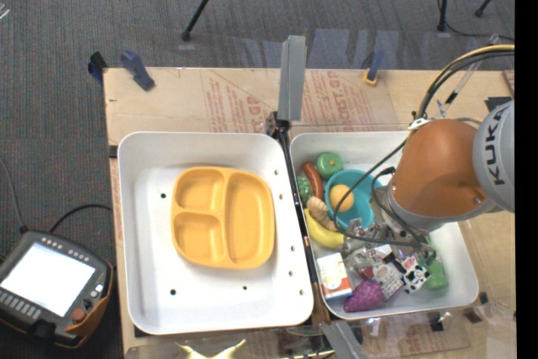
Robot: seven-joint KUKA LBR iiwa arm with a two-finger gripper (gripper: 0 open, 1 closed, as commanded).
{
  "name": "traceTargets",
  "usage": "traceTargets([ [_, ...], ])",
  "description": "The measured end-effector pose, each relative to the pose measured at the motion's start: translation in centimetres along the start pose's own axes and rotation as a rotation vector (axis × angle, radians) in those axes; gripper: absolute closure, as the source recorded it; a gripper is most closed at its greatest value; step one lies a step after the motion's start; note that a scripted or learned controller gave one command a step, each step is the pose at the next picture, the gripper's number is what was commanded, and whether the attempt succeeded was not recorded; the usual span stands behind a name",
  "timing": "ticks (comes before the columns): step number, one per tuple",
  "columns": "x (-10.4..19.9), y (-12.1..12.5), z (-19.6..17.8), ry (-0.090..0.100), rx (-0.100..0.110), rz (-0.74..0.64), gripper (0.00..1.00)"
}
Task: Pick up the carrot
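1. My gripper [370, 241] hangs low over the right bin [467, 269], above the clutter in its middle; I cannot tell its state from here.
2. I cannot pick out the carrot for certain in the right bin's pile.
3. Beside me lie a banana [322, 231], a teal bowl [357, 185] with a yellow ball in it, and a purple bunch of grapes [364, 296].
4. The left bin [143, 265] holds a yellow divided plate [223, 216].

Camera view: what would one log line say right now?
arm: over right bin | pincer: among toys | yellow tray: left bin
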State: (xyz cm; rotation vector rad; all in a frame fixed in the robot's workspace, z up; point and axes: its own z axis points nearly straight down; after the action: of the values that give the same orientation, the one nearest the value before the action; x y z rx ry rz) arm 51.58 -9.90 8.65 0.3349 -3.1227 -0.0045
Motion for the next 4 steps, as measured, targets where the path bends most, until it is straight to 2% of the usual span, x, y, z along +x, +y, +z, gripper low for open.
traceTargets([
  [1, -4.4, -8.0, -8.7, -0.011, 0.008, -0.035, 1.00],
  [2, -4.2, -7.8, -8.3, -0.003, 0.002, -0.035, 0.00],
  [3, -6.3, -0.5, -1.2, -0.002, 0.003, -0.175, 0.00],
  [4, -1.9, -4.0, -0.1, -0.002, 0.001, 0.026, 0.00],
])
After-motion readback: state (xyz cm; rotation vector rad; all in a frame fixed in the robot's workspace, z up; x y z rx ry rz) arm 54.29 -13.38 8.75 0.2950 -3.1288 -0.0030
